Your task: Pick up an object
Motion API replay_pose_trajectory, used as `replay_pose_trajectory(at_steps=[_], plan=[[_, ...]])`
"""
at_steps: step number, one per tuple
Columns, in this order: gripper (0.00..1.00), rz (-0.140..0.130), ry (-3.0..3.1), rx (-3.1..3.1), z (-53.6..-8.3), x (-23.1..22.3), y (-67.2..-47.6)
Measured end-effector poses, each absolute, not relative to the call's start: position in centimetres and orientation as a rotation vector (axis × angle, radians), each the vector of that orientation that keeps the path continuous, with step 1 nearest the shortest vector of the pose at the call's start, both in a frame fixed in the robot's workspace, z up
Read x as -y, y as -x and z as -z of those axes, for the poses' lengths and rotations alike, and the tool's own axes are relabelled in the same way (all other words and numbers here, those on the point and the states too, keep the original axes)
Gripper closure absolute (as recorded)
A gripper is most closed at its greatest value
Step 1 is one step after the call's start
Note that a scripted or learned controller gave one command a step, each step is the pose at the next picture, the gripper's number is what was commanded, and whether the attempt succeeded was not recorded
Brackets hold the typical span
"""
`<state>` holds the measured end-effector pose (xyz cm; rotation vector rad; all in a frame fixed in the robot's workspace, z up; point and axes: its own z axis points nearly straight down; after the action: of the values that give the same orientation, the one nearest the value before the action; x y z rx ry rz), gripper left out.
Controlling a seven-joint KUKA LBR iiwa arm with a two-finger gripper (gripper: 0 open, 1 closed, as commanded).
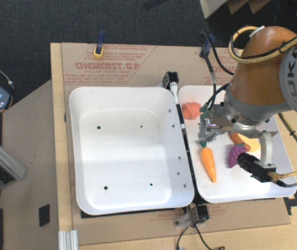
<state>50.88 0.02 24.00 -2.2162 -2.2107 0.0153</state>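
We see 2 shallow white bins side by side on a cardboard-covered bench [112, 61], and all the pickable things sit in the right bin [231, 191], which is presumably why the arm [265, 72] reaches in over that side. The left bin [122, 145] has only its white floor facing us.

The gripper [209, 133] hangs low over the right bin's left half, just above the stem end of a toy carrot [208, 163] that lies lengthwise on the bin floor, tip pointing toward the near rim. A pinkish-red lump [192, 110], perhaps a toy fruit, rests near the bin's far left corner, just beside the divider between the bins. A purple bunch of toy grapes [236, 154] lies to the right of the carrot, and an orange and yellow piece [243, 139] is partly hidden under the wrist.

We cannot tell how the gripper's tool end stands; the wrist housing and cables crowd it from this slanted angle. Nothing visibly sits in it.

We judge the carrot the likeliest target, since it lies closest beneath the tool and apart from its neighbours. Its tapered, smooth shape could slip from a pinch near the end.
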Motion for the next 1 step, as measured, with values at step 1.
replay_pose_trajectory(at_steps=[1], plan=[[1.00, 0.011, 2.225, 2.230, -32.03, -0.55, -58.91]])
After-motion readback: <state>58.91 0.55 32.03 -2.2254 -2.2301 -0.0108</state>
